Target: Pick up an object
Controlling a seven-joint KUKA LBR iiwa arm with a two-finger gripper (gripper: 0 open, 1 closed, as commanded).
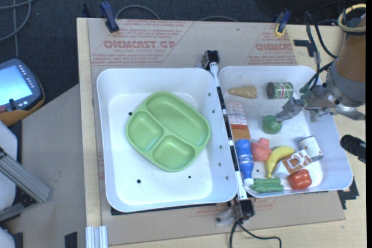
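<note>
The right bin [325, 75] holds several small items. Among them are a green ball [270, 123], a green can [280, 90], a tan pastry-like piece [243, 91] and a banana [278, 157]. There is also a red tomato [299, 179], a blue bottle [243, 157] and a pink piece [261, 149]. My gripper [302, 110] hangs over the right bin's upper middle, just right of the green ball. Its fingers look spread, and one fingertip [286, 114] almost reaches the ball. Nothing shows between them.
The left bin [116, 90] holds a green divided plate [168, 130]. An orange-and-white packet [237, 119] lies along the divider. A small white carton [296, 160], a silver can [311, 147] and a green vegetable [267, 184] crowd the right bin's near end. Blue clamps [108, 15] grip the board's far edge.
</note>
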